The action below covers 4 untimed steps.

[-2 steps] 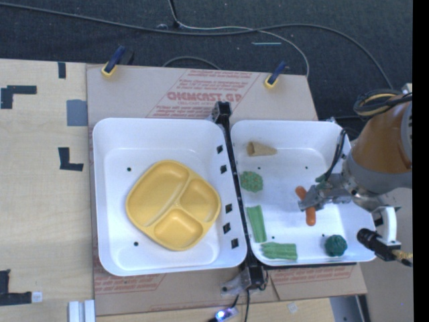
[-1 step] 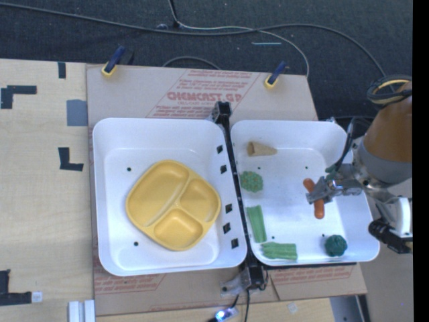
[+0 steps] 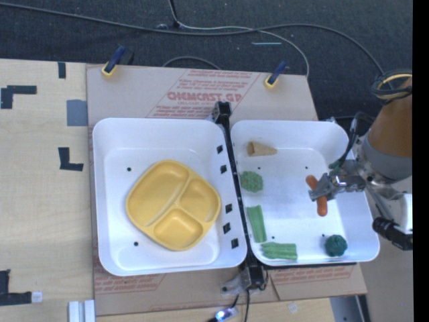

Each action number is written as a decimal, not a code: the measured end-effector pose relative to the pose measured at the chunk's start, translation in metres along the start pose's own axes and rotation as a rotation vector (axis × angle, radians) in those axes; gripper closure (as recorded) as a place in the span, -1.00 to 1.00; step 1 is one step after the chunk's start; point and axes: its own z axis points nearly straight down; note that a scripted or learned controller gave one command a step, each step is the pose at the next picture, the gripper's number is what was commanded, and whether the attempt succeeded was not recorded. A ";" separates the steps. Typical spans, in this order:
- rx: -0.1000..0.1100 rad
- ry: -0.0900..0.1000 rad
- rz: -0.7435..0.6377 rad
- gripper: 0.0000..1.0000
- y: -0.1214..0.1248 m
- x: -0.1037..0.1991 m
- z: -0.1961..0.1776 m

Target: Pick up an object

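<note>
Orange carrot-like piece (image 3: 318,195) lies in right bin (image 3: 288,129) near right wall, long axis roughly top-to-bottom, slight tilt; gripper (image 3: 324,187) directly over its middle, jaws [no point] straddling or covering it; jaw opening and hold cannot be judged

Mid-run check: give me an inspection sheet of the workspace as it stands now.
Surface: two shallow white bins, left bin and right bin, on a cardboard sheet.
Job's things: right bin holds an orange sausage-shaped piece, tan wedge, round green piece, long green strip, green block, dark green ball.
Clutter: yellow divided plate in left bin.
Grippers: gripper over the orange piece; grasp unclear.
Cables: black cable behind bins.
Surroundings: two yellow clamps.
</note>
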 end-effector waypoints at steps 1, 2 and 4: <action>0.000 0.001 -0.005 1.00 0.006 0.049 -0.011; 0.002 0.000 -0.003 1.00 0.012 0.096 -0.003; 0.002 0.002 -0.006 1.00 0.018 0.202 -0.010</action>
